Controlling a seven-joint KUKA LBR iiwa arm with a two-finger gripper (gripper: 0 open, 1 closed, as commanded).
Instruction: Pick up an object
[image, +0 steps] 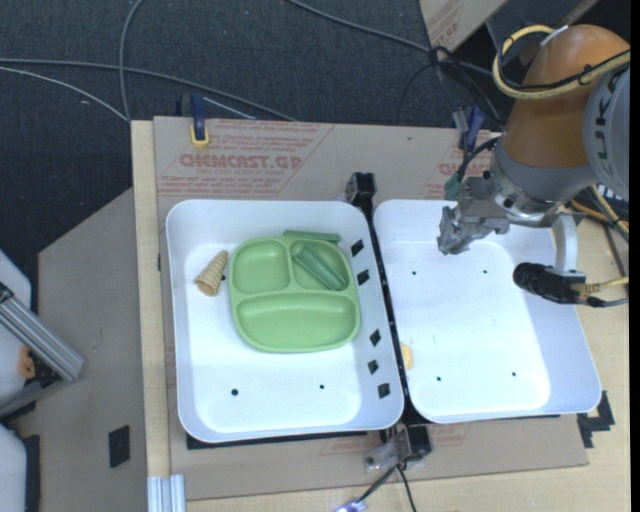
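Dark carpet with loose cables surrounds table | left bin: ice-cream cone just left of green divided plate, green pod-like piece in its upper right compartment | right bin: gripper over upper edge; jaws' opening cannot be told, nothing visibly held.

The counter, topped with a printed cardboard sheet, carries two shallow white bins side by side: the left bin and the right bin.
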